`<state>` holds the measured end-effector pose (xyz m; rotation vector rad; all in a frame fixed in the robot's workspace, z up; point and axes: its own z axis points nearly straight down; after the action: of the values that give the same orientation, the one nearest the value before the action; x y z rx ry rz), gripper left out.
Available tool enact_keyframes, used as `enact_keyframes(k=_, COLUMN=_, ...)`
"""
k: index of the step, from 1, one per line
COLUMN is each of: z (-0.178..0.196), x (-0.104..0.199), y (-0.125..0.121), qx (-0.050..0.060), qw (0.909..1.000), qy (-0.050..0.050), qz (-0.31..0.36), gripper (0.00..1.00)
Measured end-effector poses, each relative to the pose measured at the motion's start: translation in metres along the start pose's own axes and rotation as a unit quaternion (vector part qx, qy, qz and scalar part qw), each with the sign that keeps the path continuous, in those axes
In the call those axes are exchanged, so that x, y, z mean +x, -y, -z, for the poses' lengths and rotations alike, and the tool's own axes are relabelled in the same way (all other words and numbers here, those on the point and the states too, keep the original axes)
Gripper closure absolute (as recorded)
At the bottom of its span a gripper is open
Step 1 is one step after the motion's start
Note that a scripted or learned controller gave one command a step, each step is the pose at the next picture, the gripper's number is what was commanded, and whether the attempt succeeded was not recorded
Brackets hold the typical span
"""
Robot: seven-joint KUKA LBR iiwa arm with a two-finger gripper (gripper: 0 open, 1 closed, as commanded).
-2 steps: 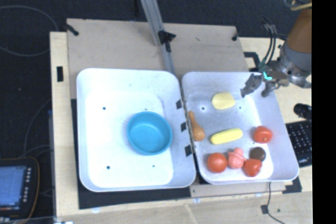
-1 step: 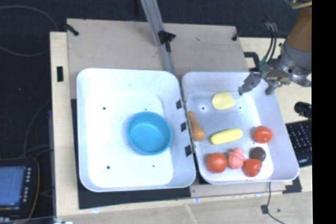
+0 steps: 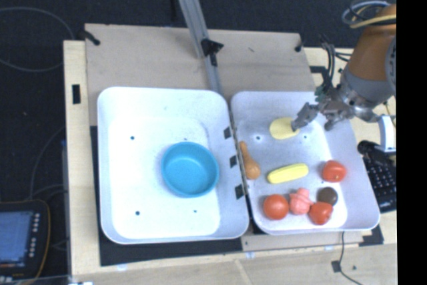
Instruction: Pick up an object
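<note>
Claw (image 3: 319, 115) low over the back part of the right bin (image 3: 353, 210), dark fingers spread apart, nothing between them. Left finger (image 3: 303, 118) just at the right end of the short yellow piece (image 3: 283, 129); cannot tell whether touching it. Grey arm with orange band (image 3: 370, 57) rising behind the claw, toward the right.

Taking the short yellow piece as the landmark: just left of and slightly nearer than the claw, lying flat on the bin floor. Nearer the front from it, a longer yellow piece (image 3: 287, 173), lying roughly crosswise. To the left of that, against the bin's left wall, an orange carrot-like piece (image 3: 248, 162). To the right of the longer yellow piece, a red tomato-like piece (image 3: 333, 171). Along the front, well apart from the landmark: a red round piece (image 3: 275, 206), a pink lumpy piece (image 3: 301, 201) touching it, another red piece (image 3: 320, 212), and a dark brown piece (image 3: 327, 195) just behind that.

Far left of the landmark, in the left bin (image 3: 120, 143), a blue bowl (image 3: 190, 169), upright. Both bins on the bench (image 3: 267, 57).
</note>
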<state>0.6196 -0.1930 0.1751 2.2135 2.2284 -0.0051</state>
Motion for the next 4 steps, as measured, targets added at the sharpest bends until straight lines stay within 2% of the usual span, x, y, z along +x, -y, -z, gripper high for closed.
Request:
enact_keyframes(k=1, z=-0.063, x=-0.006, y=0.000, qx=0.001, qw=1.0000, qy=0.000, qz=-0.003, gripper=0.00)
enact_keyframes(k=2, z=-0.073, x=-0.009, y=0.000, qx=0.000, qw=1.0000, qy=0.000, qz=-0.004, gripper=0.00)
enact_keyframes(k=3, z=-0.060, x=-0.009, y=-0.002, qx=-0.003, qw=1.0000, qy=0.001, qz=-0.004, gripper=1.00)
enact_keyframes(k=4, z=0.001, x=-0.002, y=-0.006, qx=-0.004, qw=1.0000, qy=-0.002, qz=0.000, gripper=1.00)
